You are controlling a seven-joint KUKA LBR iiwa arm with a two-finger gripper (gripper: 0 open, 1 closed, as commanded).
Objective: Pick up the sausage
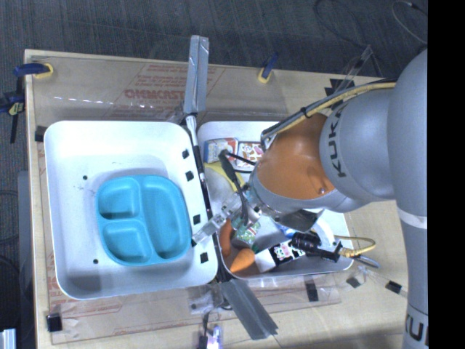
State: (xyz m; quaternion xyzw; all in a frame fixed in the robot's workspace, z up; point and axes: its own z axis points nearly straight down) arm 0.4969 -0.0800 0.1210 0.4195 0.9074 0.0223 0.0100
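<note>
In the right bin (218, 133), the arm's orange wrist and grey body cover most of the contents. My gripper (245, 227) reaches down into the bin's front left part. Just to its left lies a reddish-brown rounded piece (226, 241), which looks like the sausage and is partly hidden by the gripper. The two are close together, and I cannot tell whether they touch. An orange carrot-like piece (244, 260) rests just in front of the gripper, by the bin's front wall.
The left bin (65, 195) holds a blue divided plate (142, 219). In the right bin are printed cards (236, 151) at the back, a yellow item (218, 174) and a black-and-white packet (287, 253). A divider bar (195, 78) runs between the bins.
</note>
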